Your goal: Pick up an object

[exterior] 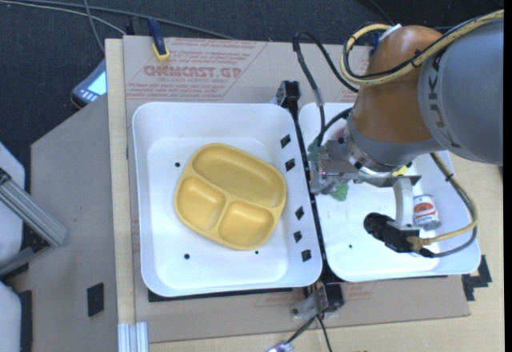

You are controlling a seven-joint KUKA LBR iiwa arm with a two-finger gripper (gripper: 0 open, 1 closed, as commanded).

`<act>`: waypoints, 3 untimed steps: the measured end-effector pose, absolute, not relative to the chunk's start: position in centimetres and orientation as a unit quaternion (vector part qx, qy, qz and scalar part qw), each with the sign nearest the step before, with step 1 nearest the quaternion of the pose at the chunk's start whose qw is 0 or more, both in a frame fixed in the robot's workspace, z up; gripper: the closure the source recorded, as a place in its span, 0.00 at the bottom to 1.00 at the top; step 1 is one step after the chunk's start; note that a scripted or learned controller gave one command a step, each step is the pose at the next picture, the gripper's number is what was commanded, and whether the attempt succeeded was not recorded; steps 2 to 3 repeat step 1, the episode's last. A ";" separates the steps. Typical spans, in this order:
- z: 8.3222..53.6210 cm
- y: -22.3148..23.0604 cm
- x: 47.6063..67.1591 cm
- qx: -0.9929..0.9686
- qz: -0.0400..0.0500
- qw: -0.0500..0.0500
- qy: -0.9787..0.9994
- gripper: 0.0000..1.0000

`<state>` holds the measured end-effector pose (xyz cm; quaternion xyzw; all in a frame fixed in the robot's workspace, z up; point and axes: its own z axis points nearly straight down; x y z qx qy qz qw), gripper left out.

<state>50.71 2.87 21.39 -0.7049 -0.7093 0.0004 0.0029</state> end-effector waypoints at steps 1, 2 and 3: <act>21.1 8.6 49.7 -0.705 0.000 0.003 -0.709 1.00; 21.1 8.6 49.7 -0.705 0.000 0.003 -0.709 1.00; 21.1 8.6 49.7 -0.705 0.000 0.003 -0.709 1.00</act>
